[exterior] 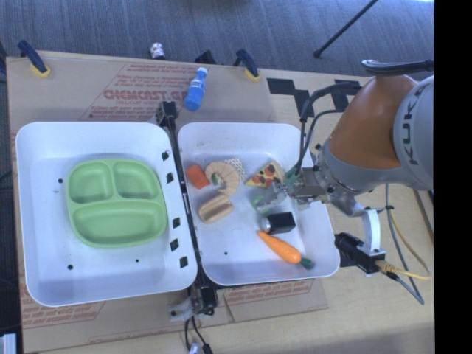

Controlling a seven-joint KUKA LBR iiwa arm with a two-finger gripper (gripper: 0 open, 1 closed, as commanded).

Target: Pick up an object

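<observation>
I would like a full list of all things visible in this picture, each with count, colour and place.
Shallow plastic bins: 2, white, side by side on bench.
Divided plastic plate: 1, green, left bin.
Toy carrot: 1, orange, right bin, front.
Small black block: 1, right bin, beside gripper.
Toy pizza slice: 1, yellow and red, right bin.
Toy hot dog bun: 1, tan, right bin.
Toy ring pastry: 1, tan, right bin.
Small red piece: 1, right bin, left side.
Plastic bottle: 1, blue, behind bins.
Clamps: 2 seen, blue and yellow, bench rear edge.
Gripper: 1, grey, low over right bin.
</observation>
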